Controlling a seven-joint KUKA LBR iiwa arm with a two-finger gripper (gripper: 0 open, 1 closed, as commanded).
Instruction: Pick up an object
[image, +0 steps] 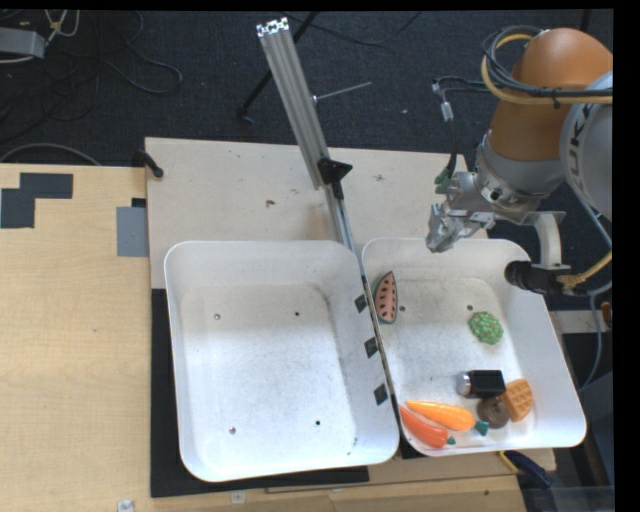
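The right bin (560, 425) holds a watermelon slice (386, 297) against its left wall, a green leafy piece (486, 327) near the right side, and a cluster at the front: an orange carrot (440, 413), a red pepper (426, 431), a black and silver block (482, 383), a brown round piece (493, 410) and a waffle-like orange piece (518, 399). My gripper (441, 238) hangs over the back rim of the right bin, above and apart from all objects. Nothing shows between its fingers.
The left bin (200, 300) stands beside the right one, with black clips (371, 347) along the shared wall. A slanted aluminium bar (300, 110) rises behind the bins. A black cable and hose fitting (535, 275) sit at the right bin's far right rim.
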